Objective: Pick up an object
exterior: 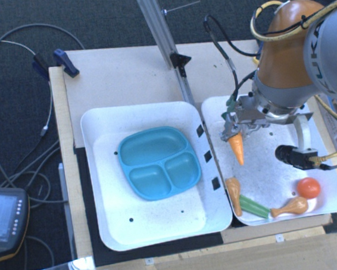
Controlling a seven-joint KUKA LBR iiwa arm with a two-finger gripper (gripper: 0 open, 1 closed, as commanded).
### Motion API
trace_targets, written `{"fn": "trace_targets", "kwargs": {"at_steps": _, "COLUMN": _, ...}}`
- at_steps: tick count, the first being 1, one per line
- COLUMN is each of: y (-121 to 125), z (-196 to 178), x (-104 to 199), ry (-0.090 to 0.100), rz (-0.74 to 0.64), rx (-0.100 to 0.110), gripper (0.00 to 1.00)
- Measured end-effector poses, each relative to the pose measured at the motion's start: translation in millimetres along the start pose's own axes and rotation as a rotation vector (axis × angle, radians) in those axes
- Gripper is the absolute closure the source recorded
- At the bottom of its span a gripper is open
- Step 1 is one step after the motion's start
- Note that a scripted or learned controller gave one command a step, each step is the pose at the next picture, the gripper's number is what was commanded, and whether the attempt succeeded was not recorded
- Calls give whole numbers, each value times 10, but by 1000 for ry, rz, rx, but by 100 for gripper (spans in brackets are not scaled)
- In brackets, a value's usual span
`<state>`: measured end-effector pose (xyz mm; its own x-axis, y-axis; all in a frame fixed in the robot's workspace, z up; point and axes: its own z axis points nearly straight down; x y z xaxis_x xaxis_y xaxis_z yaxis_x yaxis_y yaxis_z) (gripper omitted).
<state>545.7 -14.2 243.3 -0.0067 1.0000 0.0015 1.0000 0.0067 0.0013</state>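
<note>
My gripper (234, 131) hangs over the upper left part of the right bin (269, 178), under the arm's orange wrist band. An orange toy carrot (237, 148) points down from between its fingers, with its wide end gripped at the fingertips. Near the right bin's front edge lie a red tomato (309, 187), a tan drumstick-shaped toy (289, 208), a green stick-shaped toy (254, 207) and a small orange piece (232, 187) by the left wall.
A blue divided plate (159, 162) lies in the left bin (96, 130). A black fitting with a yellow cable (294, 155) hangs from the arm over the right bin. A metal pole (163, 30) rises behind the bins.
</note>
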Motion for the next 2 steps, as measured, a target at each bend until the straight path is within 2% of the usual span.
{"fn": "trace_targets", "kwargs": {"at_steps": 2, "y": 462, "z": 146, "x": 1117, "ry": 1, "rz": -1, "rx": -1, "gripper": 100}}
